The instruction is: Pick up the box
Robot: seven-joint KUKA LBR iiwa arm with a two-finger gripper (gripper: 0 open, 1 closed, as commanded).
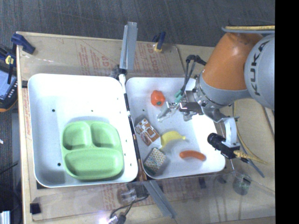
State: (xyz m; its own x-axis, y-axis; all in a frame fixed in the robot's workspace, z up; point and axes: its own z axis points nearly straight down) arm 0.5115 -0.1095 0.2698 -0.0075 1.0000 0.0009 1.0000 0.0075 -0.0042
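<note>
**Asker:** So, what is lying on the bench?

**Describer:** Two shallow white plastic bins are sitting side by side on a pale wooden bench (70, 45). The left white bin (42, 90) is holding a light green plastic meal tray with three compartments (92, 149), which is resting toward the bin's near side.

**Asker:** And where is the box?

**Describer:** Two box-like things are lying in the right white bin (140, 85), both near its left wall. A small flat box printed in brown and white squares (147, 130) is sitting about halfway down that wall. A smaller speckled grey-and-tan box (155, 160) is sitting in the near left corner. A yellow banana-shaped toy (172, 137) is lying just right of the brown-and-white box. A long orange-red piece shaped like a carrot or sausage (192, 155) is lying farther right, near the front wall. A small round orange toy with a green tip (158, 98) is sitting toward the bin's far side.

**Asker:** What is the arm doing?

**Describer:** The grey arm with the broad orange band (229, 71) is reaching in from the right over the right bin. Its metal two-finger gripper (167, 111) is hanging between the orange toy and the banana shape, up and to the right of the brown-and-white box and apart from it.

**Asker:** Is the claw wide or narrow?

**Describer:** I cannot tell from this angle.
</note>
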